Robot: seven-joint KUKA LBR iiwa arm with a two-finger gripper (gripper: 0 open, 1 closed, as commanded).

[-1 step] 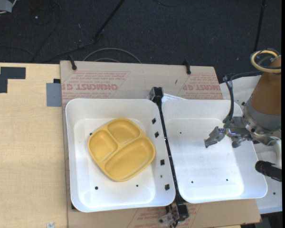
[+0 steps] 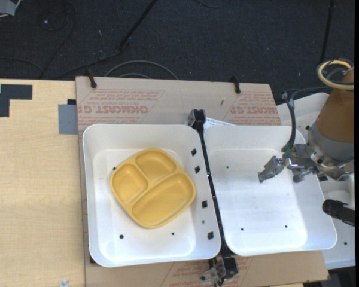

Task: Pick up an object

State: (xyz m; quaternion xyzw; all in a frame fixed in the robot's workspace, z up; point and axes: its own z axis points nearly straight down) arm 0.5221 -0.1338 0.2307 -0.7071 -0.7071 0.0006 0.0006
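The yellow divided plate (image 2: 153,188) is lying flat in the left bin (image 2: 99,154), slightly turned, with three shallow compartments facing up. It is looking like light, stiff moulded plastic, probably smooth and a little slippery (a judgement from its sheen), and not fragile. The raised outer rim, or a ridge between compartments, is offering the likeliest purchase, since the flat floors are giving nothing to pinch. Well to the right of the plate, past the black divider (image 2: 204,184), the pincer (image 2: 269,172) is hanging over the right bin (image 2: 314,244), grasping nothing and seemingly parted.
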